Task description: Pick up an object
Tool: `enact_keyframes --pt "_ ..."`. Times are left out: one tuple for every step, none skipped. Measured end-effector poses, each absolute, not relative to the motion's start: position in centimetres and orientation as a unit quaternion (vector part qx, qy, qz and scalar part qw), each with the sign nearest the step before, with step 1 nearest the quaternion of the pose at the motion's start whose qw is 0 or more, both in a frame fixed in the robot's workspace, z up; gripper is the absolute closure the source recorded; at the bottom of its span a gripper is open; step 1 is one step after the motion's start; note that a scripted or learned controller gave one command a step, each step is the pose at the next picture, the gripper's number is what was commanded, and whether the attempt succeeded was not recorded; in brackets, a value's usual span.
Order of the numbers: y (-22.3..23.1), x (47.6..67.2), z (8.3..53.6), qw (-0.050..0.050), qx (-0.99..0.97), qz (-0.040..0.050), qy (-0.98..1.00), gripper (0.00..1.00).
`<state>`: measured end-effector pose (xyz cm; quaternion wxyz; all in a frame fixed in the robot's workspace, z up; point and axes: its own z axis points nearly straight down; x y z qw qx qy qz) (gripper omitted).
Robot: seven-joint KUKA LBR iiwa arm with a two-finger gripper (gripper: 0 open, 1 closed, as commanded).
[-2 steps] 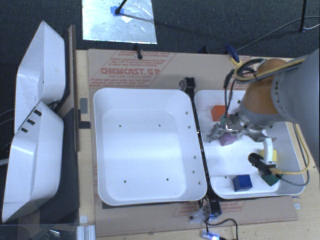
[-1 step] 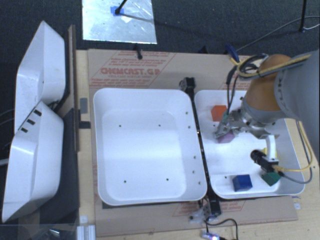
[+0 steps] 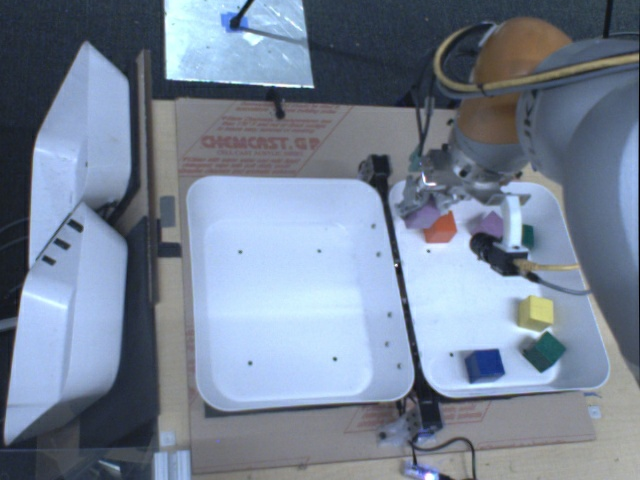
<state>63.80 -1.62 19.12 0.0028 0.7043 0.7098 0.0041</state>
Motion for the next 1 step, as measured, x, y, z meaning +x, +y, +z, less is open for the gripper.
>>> enact_keyframes --pt "5.48 63.56 21.85 0.000 0.705 0.0019 0.710 1.00"
